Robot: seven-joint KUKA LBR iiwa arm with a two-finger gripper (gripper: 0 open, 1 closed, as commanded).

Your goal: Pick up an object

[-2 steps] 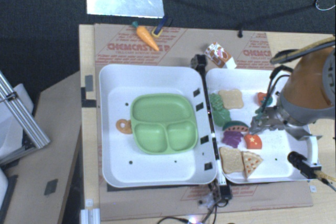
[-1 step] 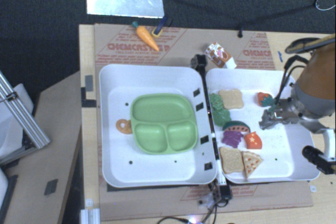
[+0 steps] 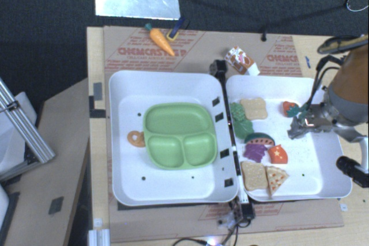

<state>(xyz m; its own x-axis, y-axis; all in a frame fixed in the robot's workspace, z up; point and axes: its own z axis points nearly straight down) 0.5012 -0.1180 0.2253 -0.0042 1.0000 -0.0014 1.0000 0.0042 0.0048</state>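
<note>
Gripper point(image 3: 297, 124) low over right bin point(image 3: 331, 184), near its right edge; jaw state: cannot tell. Nearest target, red toy point(image 3: 290, 108), sits just beside the gripper toward the bin's back edge. Risk: descent lands off-centre, nudges toy away, closes on nothing. Toy food cluster point(image 3: 259, 147) along left edge untouched.

Arm point(image 3: 351, 86): cut off by right edge; upper links out of frame; gripper point(image 3: 297, 127): small, dark, blurred; finger state indeterminate; red toy point(image 3: 290, 107) beside gripper: partly covered, kind unclear; small packet point(image 3: 241, 60) behind right bin: print illegible; metal frame point(image 3: 20, 124): cropped at left edge; cables point(image 3: 222, 236) at bench front: cut off by bottom edge.
</note>
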